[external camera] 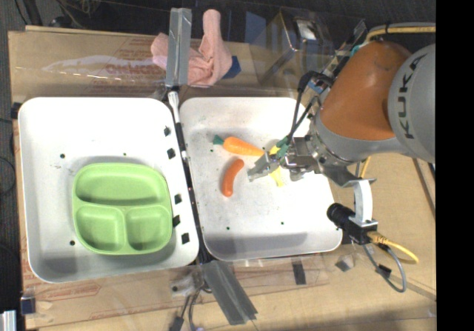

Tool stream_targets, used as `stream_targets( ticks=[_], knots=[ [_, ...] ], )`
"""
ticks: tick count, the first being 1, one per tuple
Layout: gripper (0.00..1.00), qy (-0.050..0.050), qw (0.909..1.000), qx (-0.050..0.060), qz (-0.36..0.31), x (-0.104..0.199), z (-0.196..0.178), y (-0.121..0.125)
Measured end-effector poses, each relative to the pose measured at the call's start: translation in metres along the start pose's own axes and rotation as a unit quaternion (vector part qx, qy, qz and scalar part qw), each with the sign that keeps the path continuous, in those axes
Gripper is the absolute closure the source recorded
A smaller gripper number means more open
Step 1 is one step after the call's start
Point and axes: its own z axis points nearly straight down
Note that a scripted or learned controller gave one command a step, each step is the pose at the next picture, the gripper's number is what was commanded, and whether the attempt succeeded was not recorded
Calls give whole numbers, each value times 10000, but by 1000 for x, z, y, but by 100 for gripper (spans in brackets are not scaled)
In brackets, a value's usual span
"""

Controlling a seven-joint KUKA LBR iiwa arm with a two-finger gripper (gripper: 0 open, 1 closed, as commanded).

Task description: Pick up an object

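In the camera view, two shallow white bins sit side by side on the bench (pixel 74 48), their inner rims touching along a dark hinge strip. The left bin (pixel 44 122) carries a green divided tray (pixel 122 207) low in its floor, leaving bare white floor above it and to its left. The right bin (pixel 296 237) has open floor across its lower half and along its left wall.

The grey arm with its orange band (pixel 355 96) reaches in over the right bin's right rim. The gripper (pixel 264 166) hangs just above the bin floor near its centre, with a small yellow piece (pixel 278 178) beside it. Whether the fingers are apart or together cannot be told.

A carrot (pixel 241 146), orange with a green tip at its left end, lies tilted in the upper middle of the right bin, its right end near the gripper. Just below it lies an orange-red sausage (pixel 232 176), nearly upright, apart from the carrot. A pink cloth (pixel 204 55) lies on the bench beyond the bins.
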Motion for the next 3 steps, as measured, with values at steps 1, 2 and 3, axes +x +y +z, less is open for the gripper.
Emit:
stream_targets(
  ticks=[1,2,3],
  knots=[
    [0,2,9531,57,3025,138,55,-15],
    [0,-10,9464,65,3231,305,85,57],
    [0,51,8020,-11,5972,299,143,59]
  ],
)
